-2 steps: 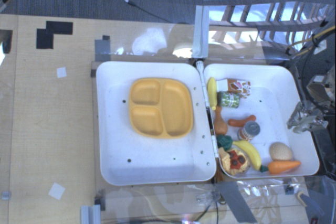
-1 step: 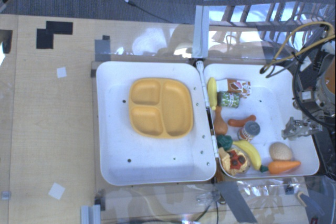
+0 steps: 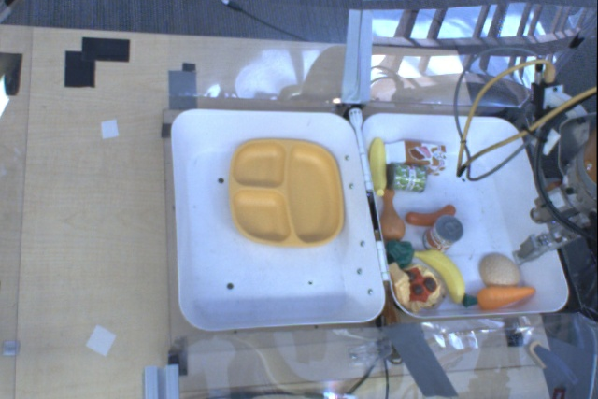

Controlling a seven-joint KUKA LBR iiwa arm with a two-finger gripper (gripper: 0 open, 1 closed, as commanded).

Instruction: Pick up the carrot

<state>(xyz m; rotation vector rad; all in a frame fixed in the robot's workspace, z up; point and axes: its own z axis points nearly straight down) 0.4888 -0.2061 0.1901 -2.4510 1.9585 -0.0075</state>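
Orange carrot (image 3: 505,296) lies in my right bin's (image 3: 486,131) near corner, just beside my end effector (image 3: 533,248); whether that is open, I cannot tell.

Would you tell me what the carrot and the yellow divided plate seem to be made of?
The carrot looks like moulded plastic: even orange, smooth, with a solid green stub. The plate also looks plastic: matte, uniform yellow, with rounded moulded compartments. Neither can be confirmed by sight.

Right bin (image 3: 561,294): open floor in the middle & top right; toys crowd its left side & front edge, incl. the carrot (image 3: 505,296).
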